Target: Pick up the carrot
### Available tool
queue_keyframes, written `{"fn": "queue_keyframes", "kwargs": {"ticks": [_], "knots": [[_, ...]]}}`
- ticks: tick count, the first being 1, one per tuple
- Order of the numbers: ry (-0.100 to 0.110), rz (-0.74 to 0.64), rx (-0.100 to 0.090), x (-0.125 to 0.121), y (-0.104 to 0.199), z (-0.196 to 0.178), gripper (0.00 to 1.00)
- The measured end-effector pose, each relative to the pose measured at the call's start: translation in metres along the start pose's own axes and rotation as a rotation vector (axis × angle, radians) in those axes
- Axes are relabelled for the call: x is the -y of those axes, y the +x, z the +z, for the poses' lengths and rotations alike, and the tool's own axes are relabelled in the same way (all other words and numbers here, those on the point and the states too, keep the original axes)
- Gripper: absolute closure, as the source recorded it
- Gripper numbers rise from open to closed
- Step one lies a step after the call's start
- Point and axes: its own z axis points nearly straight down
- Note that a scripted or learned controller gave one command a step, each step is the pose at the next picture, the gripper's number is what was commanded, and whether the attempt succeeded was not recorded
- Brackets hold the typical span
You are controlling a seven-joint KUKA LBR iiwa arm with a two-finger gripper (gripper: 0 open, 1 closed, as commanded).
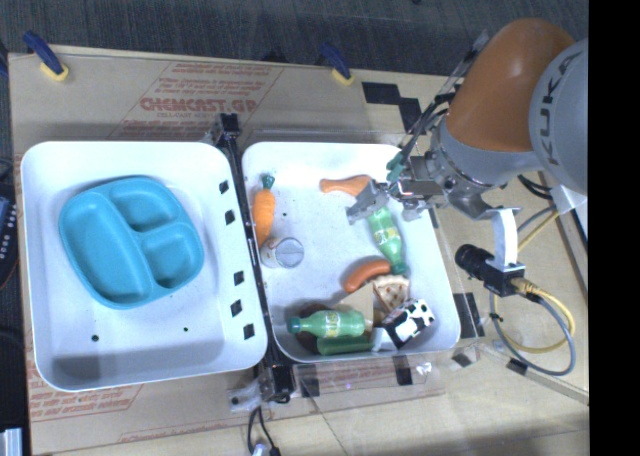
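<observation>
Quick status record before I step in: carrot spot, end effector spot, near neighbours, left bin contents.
carrot: right bin, against its left wall, green top pointing up-frame
end effector: over the right bin's upper right, apart from the carrot
nearest the end effector: chicken drumstick, green bottle
near the carrot: clear round cup
left bin: blue divided tray
</observation>
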Motion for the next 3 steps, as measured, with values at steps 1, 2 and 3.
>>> {"fn": "queue_keyframes", "kwargs": {"ticks": [1, 2, 3], "knots": [[0.011, 0.097, 0.0, -0.068, -0.04, 0.133, 0.0], [0.003, 0.087, 0.002, -0.125, -0.004, 0.176, 0.0], [-0.004, 0.037, 0.014, -0.126, 0.035, 0.172, 0.0]]}}
